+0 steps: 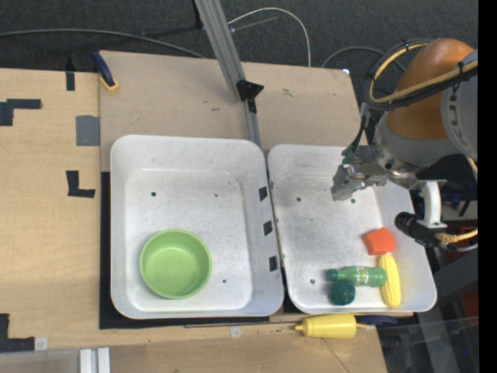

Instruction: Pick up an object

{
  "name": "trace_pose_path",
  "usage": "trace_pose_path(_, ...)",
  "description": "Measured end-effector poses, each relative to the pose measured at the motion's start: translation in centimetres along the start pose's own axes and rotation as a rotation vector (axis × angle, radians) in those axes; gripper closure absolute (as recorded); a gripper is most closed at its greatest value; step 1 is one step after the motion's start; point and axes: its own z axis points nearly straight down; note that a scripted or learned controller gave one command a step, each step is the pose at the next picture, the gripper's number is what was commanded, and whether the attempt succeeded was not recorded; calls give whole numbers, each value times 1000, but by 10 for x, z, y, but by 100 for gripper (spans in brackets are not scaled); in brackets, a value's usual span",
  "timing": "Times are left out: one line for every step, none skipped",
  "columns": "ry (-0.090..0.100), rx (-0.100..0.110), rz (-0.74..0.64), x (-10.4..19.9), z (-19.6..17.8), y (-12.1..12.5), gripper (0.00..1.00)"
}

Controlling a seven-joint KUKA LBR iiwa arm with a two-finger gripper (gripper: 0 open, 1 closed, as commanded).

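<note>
Overhead, jaws (345, 190) above right bin (311, 169), apart from orange block (378, 242)

A bowl (175, 263) sits in the left bin (186, 154), near its front. In the right bin (311, 208), a block (378, 242) lies behind a bottle (355, 277) and a banana (390, 278), which lie side by side near the front.

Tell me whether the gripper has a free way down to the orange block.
Probably yes. The gripper hangs over the right bin, and the orange block lies uncovered, with only bare floor between them.
</note>
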Motion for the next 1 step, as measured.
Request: trace_pose_path(0,1,1,47,3,-12,100)
